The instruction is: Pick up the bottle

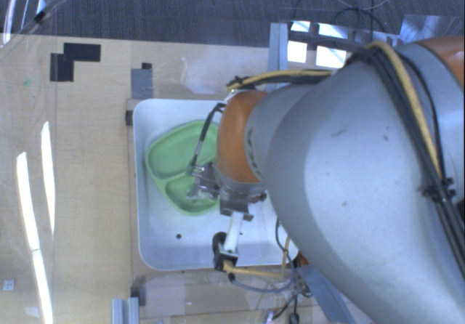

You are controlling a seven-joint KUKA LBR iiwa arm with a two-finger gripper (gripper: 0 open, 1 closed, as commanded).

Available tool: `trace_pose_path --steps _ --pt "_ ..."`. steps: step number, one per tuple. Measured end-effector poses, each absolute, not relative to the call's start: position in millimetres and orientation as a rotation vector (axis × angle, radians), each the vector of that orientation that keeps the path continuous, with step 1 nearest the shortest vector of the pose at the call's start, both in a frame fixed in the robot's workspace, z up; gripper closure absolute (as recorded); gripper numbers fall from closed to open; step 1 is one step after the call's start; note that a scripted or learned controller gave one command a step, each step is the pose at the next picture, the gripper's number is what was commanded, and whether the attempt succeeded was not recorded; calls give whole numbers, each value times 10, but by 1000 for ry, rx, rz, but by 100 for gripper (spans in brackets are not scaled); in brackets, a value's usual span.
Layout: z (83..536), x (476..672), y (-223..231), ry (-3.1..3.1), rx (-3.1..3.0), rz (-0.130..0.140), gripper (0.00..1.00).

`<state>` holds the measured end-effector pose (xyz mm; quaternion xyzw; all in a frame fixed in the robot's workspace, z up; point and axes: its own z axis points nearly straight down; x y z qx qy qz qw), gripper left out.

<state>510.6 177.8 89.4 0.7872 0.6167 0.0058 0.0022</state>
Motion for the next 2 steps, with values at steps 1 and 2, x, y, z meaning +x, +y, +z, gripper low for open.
trace_pose_path --steps 1,2 --pt "895 5107 1778 1934 2470 19 0" --pt "888 5786 2335 1985 2431 9 0"
